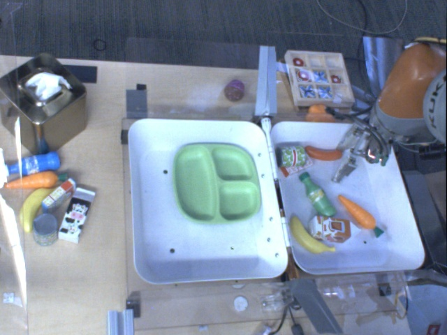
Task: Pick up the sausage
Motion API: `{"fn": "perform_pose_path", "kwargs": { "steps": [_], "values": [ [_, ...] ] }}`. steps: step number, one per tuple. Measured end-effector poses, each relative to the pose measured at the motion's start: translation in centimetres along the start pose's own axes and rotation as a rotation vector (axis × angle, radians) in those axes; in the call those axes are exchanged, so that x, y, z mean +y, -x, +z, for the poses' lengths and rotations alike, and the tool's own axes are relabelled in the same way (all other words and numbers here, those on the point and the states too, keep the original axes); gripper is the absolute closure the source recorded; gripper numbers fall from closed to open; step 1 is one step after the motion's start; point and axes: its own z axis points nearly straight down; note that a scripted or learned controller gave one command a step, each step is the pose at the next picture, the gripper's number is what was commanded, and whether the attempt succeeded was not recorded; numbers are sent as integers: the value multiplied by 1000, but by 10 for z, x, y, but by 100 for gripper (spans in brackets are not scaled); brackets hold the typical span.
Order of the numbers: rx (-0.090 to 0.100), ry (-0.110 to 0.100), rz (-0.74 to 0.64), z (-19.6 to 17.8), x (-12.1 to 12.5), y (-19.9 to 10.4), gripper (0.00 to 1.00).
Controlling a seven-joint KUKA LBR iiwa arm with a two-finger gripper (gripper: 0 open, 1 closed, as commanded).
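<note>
The sausage (321, 153), a short red-orange link, lies flat near the back of the right bin (401, 222). My gripper (346, 156) hangs just to the right of it, low over the bin floor. Its two fingers (343, 170) are spread apart, so the gripper is open. The sausage's right end lies close to the gap between them, and nothing is gripped. The arm's orange band (412, 82) rises behind at the right edge.
Sharing the right bin are a red-green packet (294, 158), a green bottle (318, 195), a carrot (358, 213), a banana (307, 235) and a small carton (332, 229). A green divided plate (216, 181) sits in the left bin (150, 257).
</note>
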Motion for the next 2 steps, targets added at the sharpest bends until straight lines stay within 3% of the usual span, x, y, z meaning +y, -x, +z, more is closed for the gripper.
{"fn": "perform_pose_path", "kwargs": {
  "steps": [1, 2],
  "values": [
    [2, 4, -2, -4, 25, -8, 0],
    [-3, 8, -162, -1, 11, -3, 0]
  ]
}}
